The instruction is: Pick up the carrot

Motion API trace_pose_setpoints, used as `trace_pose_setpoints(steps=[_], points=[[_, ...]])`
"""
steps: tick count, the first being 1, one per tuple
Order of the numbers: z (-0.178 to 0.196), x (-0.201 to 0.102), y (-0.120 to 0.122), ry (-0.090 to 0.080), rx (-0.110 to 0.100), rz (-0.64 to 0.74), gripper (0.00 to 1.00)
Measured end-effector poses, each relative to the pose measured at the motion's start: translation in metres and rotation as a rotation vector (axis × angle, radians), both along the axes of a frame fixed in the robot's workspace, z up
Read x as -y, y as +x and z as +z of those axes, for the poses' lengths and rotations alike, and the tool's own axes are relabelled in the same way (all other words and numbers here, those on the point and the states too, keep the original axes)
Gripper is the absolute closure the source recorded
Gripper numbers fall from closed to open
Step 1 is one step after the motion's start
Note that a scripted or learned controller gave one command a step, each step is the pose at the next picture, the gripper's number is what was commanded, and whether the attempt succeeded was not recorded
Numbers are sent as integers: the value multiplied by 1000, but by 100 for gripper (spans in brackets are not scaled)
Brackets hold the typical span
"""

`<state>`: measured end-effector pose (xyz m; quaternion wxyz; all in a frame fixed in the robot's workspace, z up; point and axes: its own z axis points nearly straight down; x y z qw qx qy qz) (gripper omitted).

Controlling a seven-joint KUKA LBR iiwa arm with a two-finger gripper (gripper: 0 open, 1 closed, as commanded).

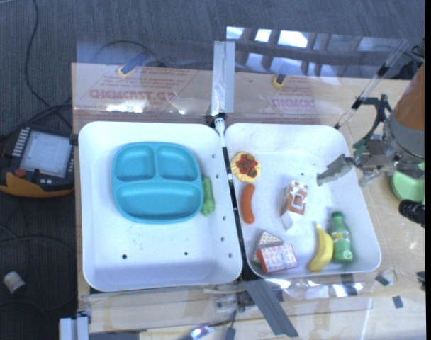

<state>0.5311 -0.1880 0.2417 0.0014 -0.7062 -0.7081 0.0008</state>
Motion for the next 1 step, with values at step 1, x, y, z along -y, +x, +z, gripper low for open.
trace_pose_setpoints(steps=[1], points=[[-139, 8, 53, 0, 3, 212, 0]])
